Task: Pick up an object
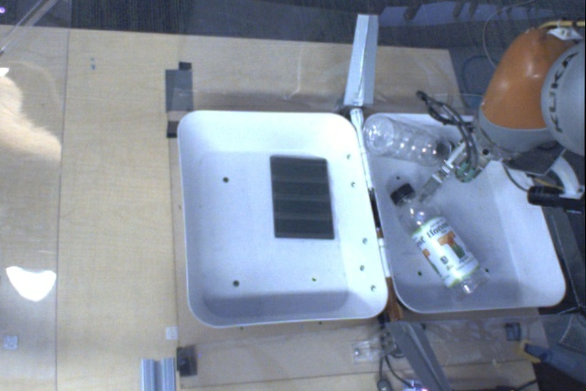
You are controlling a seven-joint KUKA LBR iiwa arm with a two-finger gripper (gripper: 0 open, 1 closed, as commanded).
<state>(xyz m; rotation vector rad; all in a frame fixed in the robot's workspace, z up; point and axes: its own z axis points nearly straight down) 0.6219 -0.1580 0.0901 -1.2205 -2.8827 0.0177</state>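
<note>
Partly edge-cropped arm (536, 101), fingertips indistinct over right bin (540, 279)

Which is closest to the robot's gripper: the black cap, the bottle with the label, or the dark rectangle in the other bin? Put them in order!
From the gripper:
1. Black cap, just beside it in the right bin.
2. Labelled bottle, lower in the same bin.
3. Dark rectangle, over in the left bin.

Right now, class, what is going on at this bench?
A robot arm reaches in from the right over the right bin. Its gripper hangs low in that bin, between a clear bottle at the back and a labelled bottle lying nearer the front, beside a small black cap. Nothing is lifted yet. The left bin holds a dark flat block.
</note>
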